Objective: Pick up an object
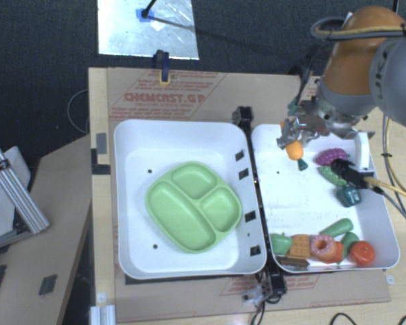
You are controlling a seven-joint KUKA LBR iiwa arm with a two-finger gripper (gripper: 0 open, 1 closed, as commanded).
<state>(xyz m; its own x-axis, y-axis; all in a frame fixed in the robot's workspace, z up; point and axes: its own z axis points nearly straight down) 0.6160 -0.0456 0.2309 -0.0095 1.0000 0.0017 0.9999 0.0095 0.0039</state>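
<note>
Orange toy (295, 150) sat between jaws of gripper (294, 143), apparently pinched, above right bin (277, 188). Likely light, hard, smooth plastic; slippery; best gripped across middle.

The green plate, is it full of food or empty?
Empty. The green plate in the left bin shows three bare compartments; the toy foods lie in the right bin.

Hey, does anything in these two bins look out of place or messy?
Nothing looks spilled or broken. The green plate lies flat in the left bin. The toy food is bunched along the right bin's near edge and far right side. An orange piece sits at the gripper.
</note>
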